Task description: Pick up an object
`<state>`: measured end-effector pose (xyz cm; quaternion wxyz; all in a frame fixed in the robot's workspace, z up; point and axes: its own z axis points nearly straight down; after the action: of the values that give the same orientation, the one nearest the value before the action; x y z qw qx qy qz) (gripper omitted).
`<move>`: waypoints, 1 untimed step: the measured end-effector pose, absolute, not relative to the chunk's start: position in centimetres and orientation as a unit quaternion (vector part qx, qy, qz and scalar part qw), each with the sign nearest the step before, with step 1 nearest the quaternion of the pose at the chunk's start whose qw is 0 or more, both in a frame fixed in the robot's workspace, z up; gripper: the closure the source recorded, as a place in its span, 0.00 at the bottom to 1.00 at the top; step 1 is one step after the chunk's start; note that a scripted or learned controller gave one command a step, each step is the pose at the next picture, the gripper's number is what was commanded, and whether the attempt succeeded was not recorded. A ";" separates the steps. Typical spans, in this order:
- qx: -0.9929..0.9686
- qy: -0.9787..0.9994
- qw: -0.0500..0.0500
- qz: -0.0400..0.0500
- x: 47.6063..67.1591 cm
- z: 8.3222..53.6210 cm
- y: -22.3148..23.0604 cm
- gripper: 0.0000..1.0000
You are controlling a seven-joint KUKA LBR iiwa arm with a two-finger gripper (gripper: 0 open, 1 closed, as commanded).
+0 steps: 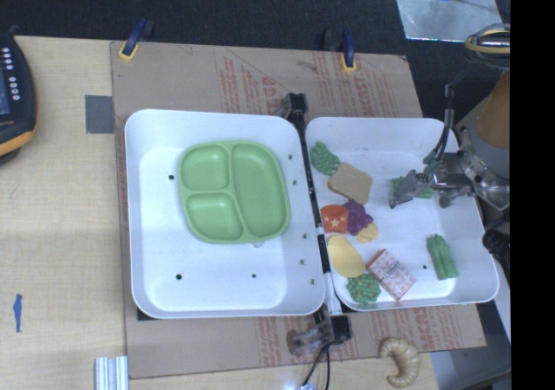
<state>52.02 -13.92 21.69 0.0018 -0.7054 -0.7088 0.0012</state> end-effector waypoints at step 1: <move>-0.704 -0.710 0.003 0.002 51.1 19.0 -10.6 0.00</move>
<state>51.06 -10.57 18.96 0.0032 -0.7038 -0.7104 0.0021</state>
